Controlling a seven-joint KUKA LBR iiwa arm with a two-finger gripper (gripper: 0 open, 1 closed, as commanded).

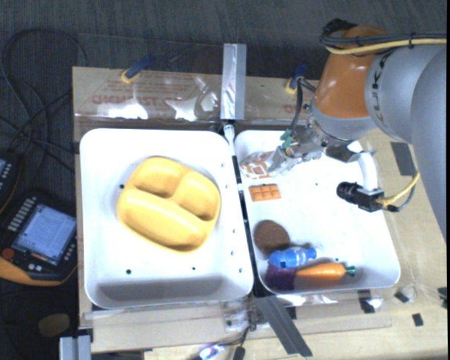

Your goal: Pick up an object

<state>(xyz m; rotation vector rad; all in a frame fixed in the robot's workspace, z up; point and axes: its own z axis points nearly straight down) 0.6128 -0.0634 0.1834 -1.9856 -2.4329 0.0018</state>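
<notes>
**Gripper low at the far-left corner of the right bin**

I see two white bins side by side. The left bin (97,276) holds one large yellow bread-shaped object (169,201), roughly centred. The right bin (375,238) holds several items: a clear-wrapped item with orange print (256,163) in the far-left corner, a small orange waffle-like tile (265,193) just nearer, a brown round disc (271,235), and along the near wall a blue bottle (291,258), a purple piece (279,278) and a carrot (321,273).

The gripper (289,152) sits low at the wrapped item, at or touching its right edge. I cannot tell whether the pincer is spread or pressed together, nor whether anything is pinched.

The grey arm (405,81) reaches in from the right. A black cylindrical fitting (358,195) with a yellow cable hangs over the bin's right half.

The wrapped item's long axis runs roughly left to right, tilted slightly. The carrot lies left to right, green tip to the right.
</notes>
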